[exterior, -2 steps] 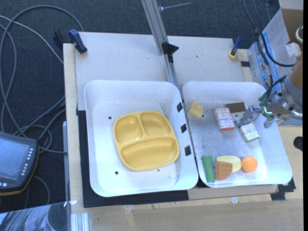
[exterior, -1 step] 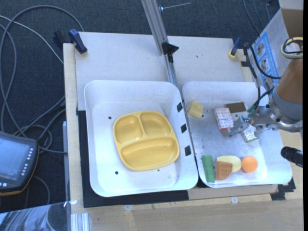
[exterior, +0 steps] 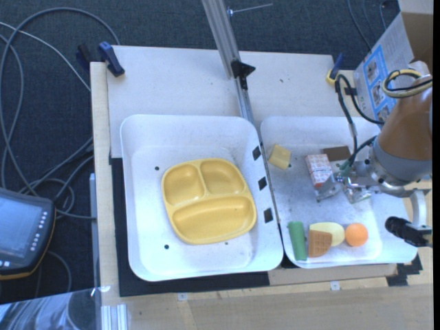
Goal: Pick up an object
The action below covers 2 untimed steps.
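Two shallow white bins are seen side by side on the tabletop (exterior: 179,74). The left bin (exterior: 137,205) is taken up mostly by a yellow divided tray (exterior: 208,201) at its centre; bare floor is left around it, widest at 9 o'clock and 6 o'clock.

The right bin (exterior: 295,133) is more crowded. Open floor is found at its centre and along 12 o'clock; the 6 o'clock edge is lined with things. The arm (exterior: 405,136) comes in at 3 o'clock and part of that side of the bin is covered by it.

The tool (exterior: 342,188) is lowered near the bin's centre, slightly toward 3 o'clock. Its metal fingers (exterior: 328,190) appear spread apart with nothing between them (small and glary, so hard to make out).

Contents of the right bin: a red-and-white carton (exterior: 317,169) just beside the tool at its 10 o'clock, contact cannot be told; a yellow block (exterior: 279,157) at the bin's 10 o'clock, near the dividing wall; a brown flat piece (exterior: 337,153) behind the carton, partly hidden. Along 6 o'clock, a green cylinder (exterior: 296,240), a tan wedge (exterior: 319,243) touching a pale yellow lemon-like thing (exterior: 331,233), and an orange ball (exterior: 356,234).

A cardboard box (exterior: 402,40) is cut off at the frame's 2 o'clock.
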Each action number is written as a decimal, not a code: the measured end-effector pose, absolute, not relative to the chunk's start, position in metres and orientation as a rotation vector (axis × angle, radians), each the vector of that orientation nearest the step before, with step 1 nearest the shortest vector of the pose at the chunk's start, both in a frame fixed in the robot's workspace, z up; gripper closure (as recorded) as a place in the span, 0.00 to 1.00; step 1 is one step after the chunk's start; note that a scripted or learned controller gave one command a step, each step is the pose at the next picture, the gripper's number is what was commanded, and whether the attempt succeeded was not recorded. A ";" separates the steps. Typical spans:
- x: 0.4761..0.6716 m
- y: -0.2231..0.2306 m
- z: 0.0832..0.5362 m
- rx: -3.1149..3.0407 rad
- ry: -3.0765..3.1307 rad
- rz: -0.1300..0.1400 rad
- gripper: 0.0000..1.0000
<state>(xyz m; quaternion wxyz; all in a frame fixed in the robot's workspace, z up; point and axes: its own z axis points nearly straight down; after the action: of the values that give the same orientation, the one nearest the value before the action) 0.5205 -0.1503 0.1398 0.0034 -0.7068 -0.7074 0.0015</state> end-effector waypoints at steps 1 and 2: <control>0.519 -0.149 0.089 -2.216 -2.217 0.004 0.00; 0.521 -0.150 0.103 -2.220 -2.222 -0.003 1.00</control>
<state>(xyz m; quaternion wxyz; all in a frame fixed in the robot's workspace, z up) 0.5213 -0.1495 0.1033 0.0005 -0.7068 -0.7074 -0.0009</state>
